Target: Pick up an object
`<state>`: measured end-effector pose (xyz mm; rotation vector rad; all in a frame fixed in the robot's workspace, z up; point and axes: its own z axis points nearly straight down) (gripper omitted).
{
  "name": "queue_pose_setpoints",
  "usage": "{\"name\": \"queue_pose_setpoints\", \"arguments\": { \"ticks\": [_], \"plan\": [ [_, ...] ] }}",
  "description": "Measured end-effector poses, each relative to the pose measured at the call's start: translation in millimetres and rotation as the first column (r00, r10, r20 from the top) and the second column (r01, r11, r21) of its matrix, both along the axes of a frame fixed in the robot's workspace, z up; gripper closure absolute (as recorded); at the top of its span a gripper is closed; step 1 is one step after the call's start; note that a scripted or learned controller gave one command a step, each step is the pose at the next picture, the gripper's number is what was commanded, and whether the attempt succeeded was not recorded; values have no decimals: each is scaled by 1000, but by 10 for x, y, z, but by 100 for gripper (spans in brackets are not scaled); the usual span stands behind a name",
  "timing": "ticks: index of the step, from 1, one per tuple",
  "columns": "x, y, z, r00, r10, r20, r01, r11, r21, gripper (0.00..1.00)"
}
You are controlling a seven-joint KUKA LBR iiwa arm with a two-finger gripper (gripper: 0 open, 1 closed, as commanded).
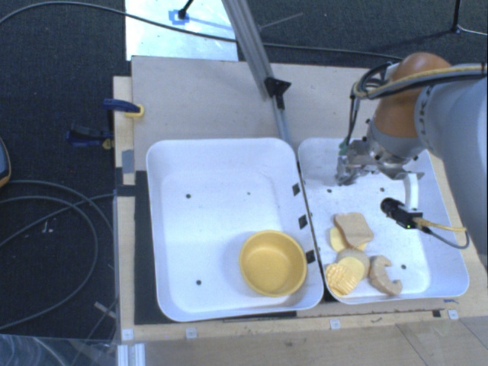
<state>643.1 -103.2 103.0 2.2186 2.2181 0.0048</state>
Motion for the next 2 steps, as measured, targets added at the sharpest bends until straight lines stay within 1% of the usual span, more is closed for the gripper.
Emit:
{"name": "queue_pose_setpoints", "arguments": {
  "ticks": [1, 2],
  "plan": [
    [122, 30, 554, 1000, 6, 3, -6, 1000, 0, 100],
    [63, -24, 1152, 1000, 2, 3, -2, 1000, -1, 100]
  ]
}}
